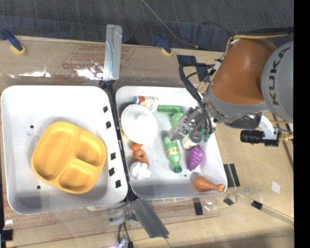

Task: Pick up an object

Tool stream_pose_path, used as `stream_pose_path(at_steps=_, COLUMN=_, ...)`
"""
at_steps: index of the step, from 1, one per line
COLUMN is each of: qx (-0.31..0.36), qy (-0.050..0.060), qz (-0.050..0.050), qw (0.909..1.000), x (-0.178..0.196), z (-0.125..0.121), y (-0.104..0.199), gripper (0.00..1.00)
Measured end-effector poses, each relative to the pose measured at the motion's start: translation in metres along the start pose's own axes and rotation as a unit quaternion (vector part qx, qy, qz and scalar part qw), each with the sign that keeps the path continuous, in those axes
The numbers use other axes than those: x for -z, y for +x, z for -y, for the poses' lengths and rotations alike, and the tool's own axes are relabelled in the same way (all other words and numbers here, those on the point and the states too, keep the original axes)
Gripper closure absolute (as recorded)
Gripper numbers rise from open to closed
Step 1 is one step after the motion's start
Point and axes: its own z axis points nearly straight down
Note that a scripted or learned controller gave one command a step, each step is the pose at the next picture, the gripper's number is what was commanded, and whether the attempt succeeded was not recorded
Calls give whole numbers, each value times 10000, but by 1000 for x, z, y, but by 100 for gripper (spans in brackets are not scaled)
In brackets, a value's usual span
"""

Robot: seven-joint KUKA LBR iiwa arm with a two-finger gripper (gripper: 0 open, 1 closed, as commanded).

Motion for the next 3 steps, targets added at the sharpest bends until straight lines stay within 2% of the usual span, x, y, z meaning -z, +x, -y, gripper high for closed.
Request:
stream_pose_path(at_steps=1, qx=-404, qy=21, qz=-32, qw=9992, x=-7, z=14, y=42, gripper=100)
stream_pose_path(at_steps=2, qx=-262, qy=14, qz=-12, qw=9997, x=13, z=5, y=-36, gripper=100)
stream_pose_path(at_steps=3, qx=408, qy=24, qz=-52, qw=9992, x=-87, z=1, y=51, gripper=100)
